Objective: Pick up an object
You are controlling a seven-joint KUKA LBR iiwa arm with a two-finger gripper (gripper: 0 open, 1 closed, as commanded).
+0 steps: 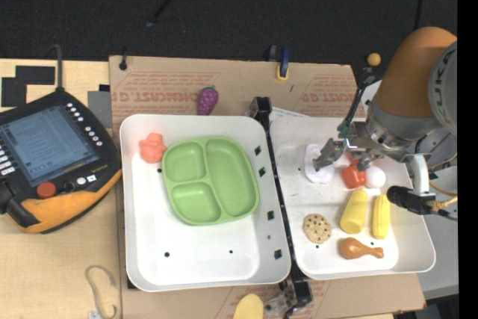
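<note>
My gripper (342, 158) hangs low over the back of the right bin (418, 258), open, with nothing visibly between its fingers. Its left finger (326, 158) is just above a small white object (320, 172). A red toy (352, 178) and a white egg (375, 177) lie just in front of it. Nearer the front lie a yellow bottle (355, 211), a corn cob (380, 216), a cookie (317, 228) and a brown drumstick (360, 249).
The left bin (194, 258) holds a green divided plate (209, 179) and a pink toy (151, 148). Purple grapes (207, 99) lie on the cardboard behind the bins. A teach pendant (52, 153) sits at the far left, and a yellow object (249, 306) by the front edge.
</note>
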